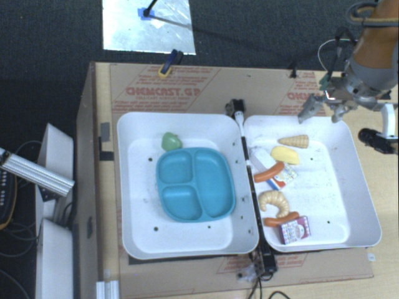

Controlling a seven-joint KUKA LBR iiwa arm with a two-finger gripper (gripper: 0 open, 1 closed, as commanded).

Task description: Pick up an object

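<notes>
Closest to the camera, a small pink carton (293, 230) is seen lying in the near corner of the right bin (361, 185). Just beside it an orange sausage (280, 220) is laid, and a croissant (274, 199) is set just behind that. Farther back, a second sausage (269, 170) is rested across a white card (274, 167), with a yellow piece (285, 155) and a cone (294, 141) near the far edge. All of these are kept in one bin, probably so that any one of them can be picked.

In the left bin (134, 167) a blue tray (194, 184) with three parts is placed in the middle. A small green thing (171, 142) is seen touching its far corner.

The gripper (324, 112) is held high over the far right corner of the right bin. Its fingers (308, 111) are spread apart, and nothing is held between them. It is judged that no thing has been picked yet. The cone is the closest thing to the gripper, so a drop toward it would be the shortest move.
</notes>
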